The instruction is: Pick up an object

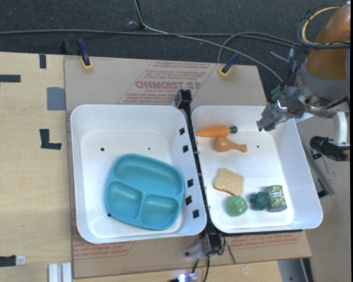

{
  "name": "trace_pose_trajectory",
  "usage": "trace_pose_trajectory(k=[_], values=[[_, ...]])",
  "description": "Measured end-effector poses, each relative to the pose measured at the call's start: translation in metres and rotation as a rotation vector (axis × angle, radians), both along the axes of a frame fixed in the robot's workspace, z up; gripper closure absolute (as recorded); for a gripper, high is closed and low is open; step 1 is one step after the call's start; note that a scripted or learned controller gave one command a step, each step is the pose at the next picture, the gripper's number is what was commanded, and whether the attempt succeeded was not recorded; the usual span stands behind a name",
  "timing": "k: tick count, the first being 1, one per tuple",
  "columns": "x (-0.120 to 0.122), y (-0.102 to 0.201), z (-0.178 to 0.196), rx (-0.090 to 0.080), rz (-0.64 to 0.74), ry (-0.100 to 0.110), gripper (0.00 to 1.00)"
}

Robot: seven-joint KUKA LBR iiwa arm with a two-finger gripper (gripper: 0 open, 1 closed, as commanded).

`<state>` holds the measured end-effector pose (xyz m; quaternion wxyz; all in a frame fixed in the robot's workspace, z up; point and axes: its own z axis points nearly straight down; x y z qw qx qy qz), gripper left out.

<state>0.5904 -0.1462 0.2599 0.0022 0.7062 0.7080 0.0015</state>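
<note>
White bins sit side by side on a cardboard sheet (165, 81) over the wooden surface (23, 157), filling the middle of the frame. The left bin (85, 119) holds a blue divided tray (144, 191) lying flat toward its lower half. The right bin (303, 181) holds the small items: a carrot (215, 131) lying crosswise near its upper left, a tan drumstick (228, 145) just below it, a pale bread slice (229, 181) near the centre, and along the lower edge a green ball (236, 205), a dark green lump (259, 201) and a small can (275, 198), the lump and can touching. The arm (326, 51) comes in at the upper right of the frame, and its tool (267, 122) hangs over the bin's upper right part, apart from every item, with nothing seen in it; whether it is apart or together I cannot tell. Two clamps (84, 56) with yellow tips pin the cardboard at its top edge, and black cables (165, 31) run across the dark floor above.
</note>
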Motion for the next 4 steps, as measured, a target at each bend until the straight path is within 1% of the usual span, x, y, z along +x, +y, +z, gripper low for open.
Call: trace_pose_trajectory(k=[1, 2, 3, 4], values=[[-0.014, 0.052, 0.005, 0.002, 0.003, 0.006, 1.0], [-0.02, 0.103, -0.011, 0.001, 0.002, 0.008, 1.0], [-0.039, 0.156, -0.026, 0.001, 0.002, 0.009, 1.0], [-0.056, 0.215, -0.022, 0.002, 0.005, 0.008, 1.0]])
